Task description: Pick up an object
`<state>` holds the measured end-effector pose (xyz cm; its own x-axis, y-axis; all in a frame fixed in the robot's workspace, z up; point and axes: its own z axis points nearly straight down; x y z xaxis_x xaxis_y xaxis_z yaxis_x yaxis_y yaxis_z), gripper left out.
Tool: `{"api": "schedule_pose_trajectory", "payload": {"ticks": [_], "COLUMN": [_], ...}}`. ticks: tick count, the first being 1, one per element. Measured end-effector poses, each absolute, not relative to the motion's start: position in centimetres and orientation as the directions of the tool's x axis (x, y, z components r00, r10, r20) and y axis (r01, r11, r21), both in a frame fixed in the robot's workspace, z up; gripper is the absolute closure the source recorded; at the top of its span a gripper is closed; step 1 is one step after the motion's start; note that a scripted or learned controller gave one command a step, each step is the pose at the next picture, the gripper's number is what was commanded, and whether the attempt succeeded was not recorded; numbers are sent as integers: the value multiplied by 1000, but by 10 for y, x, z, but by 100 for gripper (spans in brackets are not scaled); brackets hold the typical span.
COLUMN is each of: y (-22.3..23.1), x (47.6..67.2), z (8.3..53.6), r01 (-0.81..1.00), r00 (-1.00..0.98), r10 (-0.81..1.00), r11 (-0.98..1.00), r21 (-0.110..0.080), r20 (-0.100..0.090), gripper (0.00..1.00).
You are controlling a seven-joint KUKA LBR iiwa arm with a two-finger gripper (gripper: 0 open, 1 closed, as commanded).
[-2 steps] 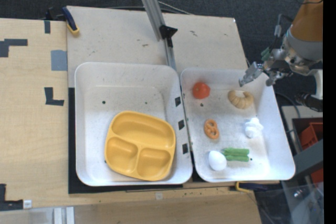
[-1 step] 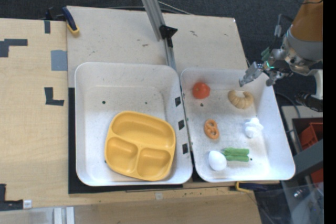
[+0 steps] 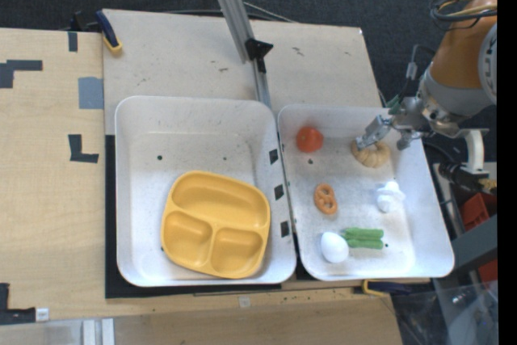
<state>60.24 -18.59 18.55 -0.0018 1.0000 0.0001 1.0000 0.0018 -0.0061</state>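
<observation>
Hovering just above the tan bread-like piece (image 3: 371, 155) at the right bin's (image 3: 428, 230) far corner, the claw (image 3: 378, 133) looks spread open, ungripped; next, descend and close on it.

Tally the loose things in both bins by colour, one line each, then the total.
Yellow: 1, the divided tray
Red: 1, the round fruit
Orange: 1, the pretzel
Tan: 1, the lump under the tool
White: 2, the egg and the crumpled piece
Green: 1, the pod
Total: 7
</observation>
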Motion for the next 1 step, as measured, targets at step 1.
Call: {"api": "schedule_pose_trajectory", "payload": {"ticks": [1], "y": [-183], "x": [594], "z": [123], "r01": [1000], "r00": [-2], "r10": [1000], "r11": [2], "r21": [-8], "r20": [1], "gripper": [0]}}
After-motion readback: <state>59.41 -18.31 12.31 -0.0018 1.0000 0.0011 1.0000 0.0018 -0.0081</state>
